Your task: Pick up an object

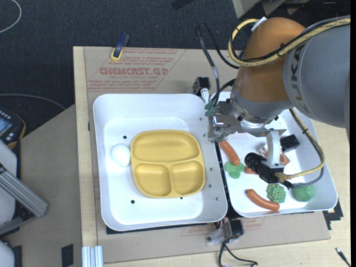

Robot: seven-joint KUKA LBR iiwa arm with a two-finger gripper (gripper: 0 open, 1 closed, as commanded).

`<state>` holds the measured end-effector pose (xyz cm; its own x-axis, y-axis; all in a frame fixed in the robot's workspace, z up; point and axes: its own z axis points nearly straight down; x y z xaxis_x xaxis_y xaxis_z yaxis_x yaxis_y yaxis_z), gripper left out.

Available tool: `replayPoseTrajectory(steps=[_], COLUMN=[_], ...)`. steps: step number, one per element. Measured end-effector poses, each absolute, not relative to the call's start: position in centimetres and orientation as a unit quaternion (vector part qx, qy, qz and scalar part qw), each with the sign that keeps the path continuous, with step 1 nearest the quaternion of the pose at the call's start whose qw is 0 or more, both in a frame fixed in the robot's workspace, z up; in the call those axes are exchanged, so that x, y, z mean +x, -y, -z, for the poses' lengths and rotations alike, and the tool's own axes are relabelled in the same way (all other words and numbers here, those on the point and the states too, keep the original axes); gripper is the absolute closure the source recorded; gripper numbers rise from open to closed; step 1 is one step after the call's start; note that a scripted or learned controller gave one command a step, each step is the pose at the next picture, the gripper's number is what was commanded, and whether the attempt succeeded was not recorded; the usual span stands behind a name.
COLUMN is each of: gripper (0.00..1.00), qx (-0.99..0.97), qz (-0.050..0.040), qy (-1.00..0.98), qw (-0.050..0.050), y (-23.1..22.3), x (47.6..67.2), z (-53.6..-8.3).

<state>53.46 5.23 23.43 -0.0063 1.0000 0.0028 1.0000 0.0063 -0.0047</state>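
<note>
Lying slantwise, orange carrot (229, 152), green leafy tip.

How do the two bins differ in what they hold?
The left bin holds a yellow divided tray with a white ball beside it. The right bin holds small toy foods: a carrot, a sausage and green pieces. The arm reaches over the right bin, not the left. Both are shallow and white.
</note>
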Motion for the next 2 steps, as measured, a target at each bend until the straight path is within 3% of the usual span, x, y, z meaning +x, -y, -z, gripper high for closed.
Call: replayPoseTrajectory(steps=[2], gripper=[1.00], qx=[-0.708], qz=[-0.0017], qy=[0.707], qw=[0.002], y=[-6.8], x=[51.2], z=[-21.5])
